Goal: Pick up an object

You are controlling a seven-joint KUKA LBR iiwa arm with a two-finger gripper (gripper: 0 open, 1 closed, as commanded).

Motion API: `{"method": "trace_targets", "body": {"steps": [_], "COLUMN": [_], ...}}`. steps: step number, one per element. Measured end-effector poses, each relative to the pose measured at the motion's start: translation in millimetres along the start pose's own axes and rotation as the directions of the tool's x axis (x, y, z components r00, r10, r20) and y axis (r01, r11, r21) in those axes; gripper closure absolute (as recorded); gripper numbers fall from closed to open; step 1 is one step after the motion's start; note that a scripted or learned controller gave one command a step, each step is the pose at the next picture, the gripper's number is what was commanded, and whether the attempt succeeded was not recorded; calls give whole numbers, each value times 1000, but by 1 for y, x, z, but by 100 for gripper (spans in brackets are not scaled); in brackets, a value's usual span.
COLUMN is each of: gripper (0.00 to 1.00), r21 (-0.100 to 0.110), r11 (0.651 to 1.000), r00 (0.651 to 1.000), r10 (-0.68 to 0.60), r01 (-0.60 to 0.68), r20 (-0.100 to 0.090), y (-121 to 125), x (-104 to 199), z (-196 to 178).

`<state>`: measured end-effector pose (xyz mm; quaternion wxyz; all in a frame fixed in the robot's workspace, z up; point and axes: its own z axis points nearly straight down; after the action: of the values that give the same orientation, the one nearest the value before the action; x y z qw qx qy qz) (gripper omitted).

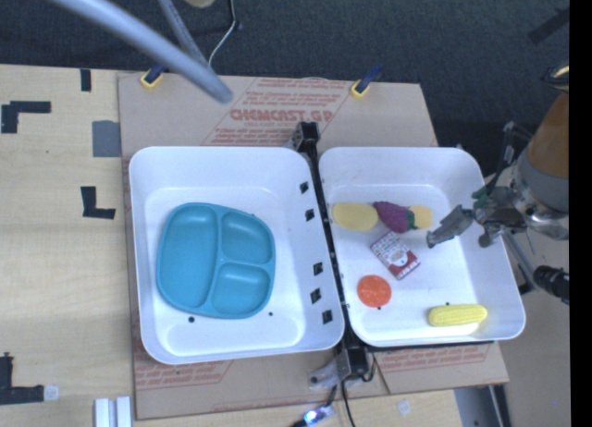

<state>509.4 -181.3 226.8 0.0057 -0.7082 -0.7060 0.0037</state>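
Note:
The right bin [462,168] holds several small toys. A yellow lemon-like piece [354,216] lies next to a purple eggplant [393,215], with another small yellow piece [422,217] behind it. A red and white packet [394,255] sits mid-bin, an orange round toy [374,290] lies in front of it, and a yellow corn cob [457,315] rests near the front right corner. My gripper [460,237] hangs over the bin's right side, open, with nothing between its fingers. It is right of the packet and above the corn.
The left bin [148,176] holds a blue divided plate [216,260]. A raised divider with black marks [317,231] separates the bins. The arm's grey body [546,185] stands beyond the right bin's rim. A grey pole [111,18] crosses the upper left.

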Motion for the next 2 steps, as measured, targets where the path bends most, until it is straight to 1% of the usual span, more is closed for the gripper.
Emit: {"method": "trace_targets", "body": {"steps": [1,2], "gripper": [0,0], "r21": [-10,-6], "r11": [1000,1000], "r00": [1000,1000], "r10": [-4,-4], "r01": [4,4], "r20": [3,2], "y": [2,3], "x": [1,0], "z": [-6,39]}}
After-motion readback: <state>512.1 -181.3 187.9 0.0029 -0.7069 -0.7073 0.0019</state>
